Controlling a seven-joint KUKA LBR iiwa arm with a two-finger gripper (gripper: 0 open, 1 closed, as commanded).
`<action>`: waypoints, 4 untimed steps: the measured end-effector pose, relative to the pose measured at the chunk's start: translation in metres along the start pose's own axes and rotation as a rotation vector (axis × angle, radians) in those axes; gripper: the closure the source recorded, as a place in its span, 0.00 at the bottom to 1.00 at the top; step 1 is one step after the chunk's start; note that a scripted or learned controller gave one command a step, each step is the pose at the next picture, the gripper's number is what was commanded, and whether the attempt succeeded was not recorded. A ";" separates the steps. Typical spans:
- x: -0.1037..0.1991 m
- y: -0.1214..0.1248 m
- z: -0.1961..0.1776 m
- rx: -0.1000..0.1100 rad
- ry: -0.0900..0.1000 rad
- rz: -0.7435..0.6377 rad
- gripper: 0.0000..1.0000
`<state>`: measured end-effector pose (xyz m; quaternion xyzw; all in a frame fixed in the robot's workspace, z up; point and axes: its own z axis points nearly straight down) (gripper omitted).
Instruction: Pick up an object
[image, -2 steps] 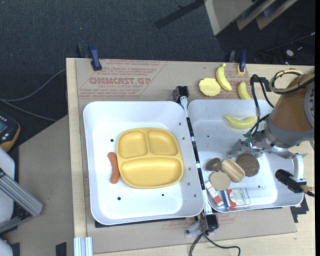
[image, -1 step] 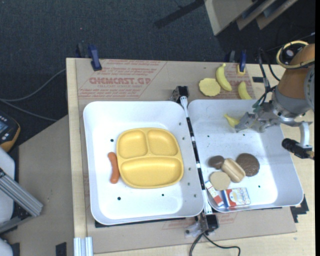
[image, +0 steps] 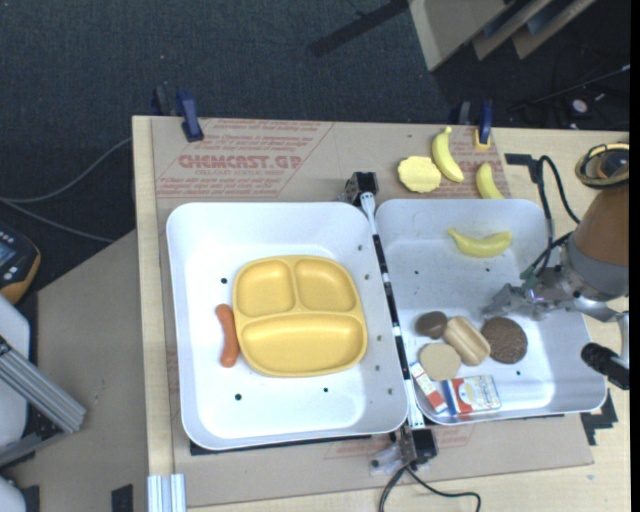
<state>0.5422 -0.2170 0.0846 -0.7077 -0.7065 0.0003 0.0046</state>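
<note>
The gripper (image: 510, 298) sat low in the right bin (image: 560, 395). The brown cookie (image: 504, 339) lay just at its 6 o'clock. I could not tell its state.

Just one fixed cam up high, looking down at a slant from the front of the bench (image: 250, 150), far enough back to catch both white bins (image: 190, 330).

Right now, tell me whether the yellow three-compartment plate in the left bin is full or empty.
Empty. All three compartments of the yellow three-compartment plate show bare yellow plastic. The orange sausage-shaped toy lies beside its left edge, on the left white bin floor.
</note>
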 end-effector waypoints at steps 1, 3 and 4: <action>0.034 -0.048 0.001 -0.001 -0.003 -0.001 0.00; 0.081 0.059 0.000 -0.015 -0.006 -0.011 1.00; 0.157 0.042 -0.106 -0.018 -0.004 -0.011 1.00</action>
